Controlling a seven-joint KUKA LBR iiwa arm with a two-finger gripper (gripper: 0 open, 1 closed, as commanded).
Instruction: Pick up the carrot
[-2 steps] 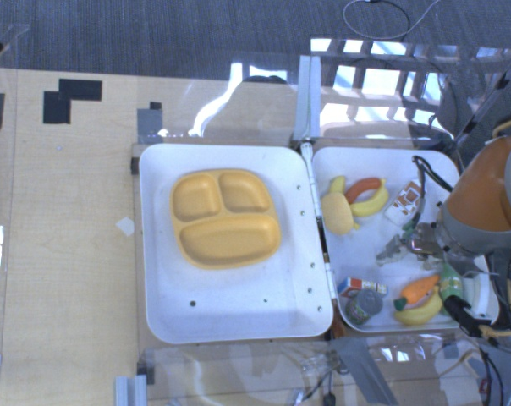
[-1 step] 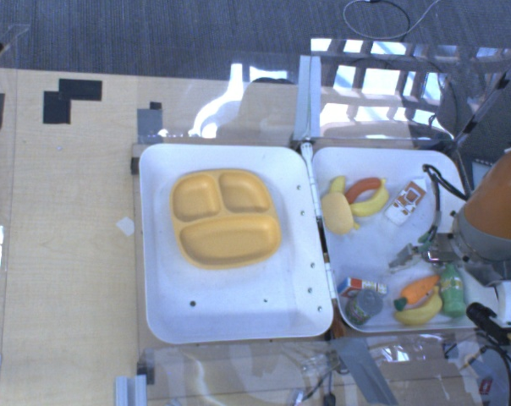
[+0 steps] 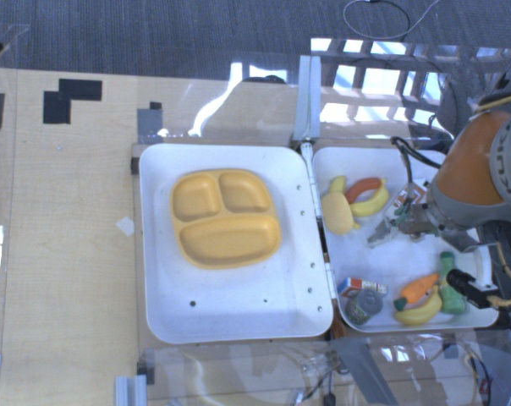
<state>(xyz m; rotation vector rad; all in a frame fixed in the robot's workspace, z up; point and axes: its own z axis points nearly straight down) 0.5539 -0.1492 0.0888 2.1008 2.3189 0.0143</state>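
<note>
Near edge of bench [image 3: 61, 311], pale wood, carrying two white bins. Left bin [image 3: 230, 311] is larger and holds a yellow divided plate [image 3: 226, 218]. Right bin [image 3: 370, 252] is crowded: arm [image 3: 480, 172] reaches in from the right, orange band above the wrist. Pincer [image 3: 389, 225] hangs over the bin's bare middle, tips pointing down-left; whether wide or narrow, cannot tell.

Carrot [image 3: 419, 288] lies in the near right corner, touching a banana [image 3: 419, 311], beside a green object [image 3: 452, 288]. Second banana [image 3: 370, 201] and a pale yellow piece [image 3: 338, 214] sit at the far left; small can [image 3: 364, 304] near front.

Step, as judged: approach, nothing grasped. Next move calls for shifting toward the near right corner and descending on the carrot without catching the banana.
</note>
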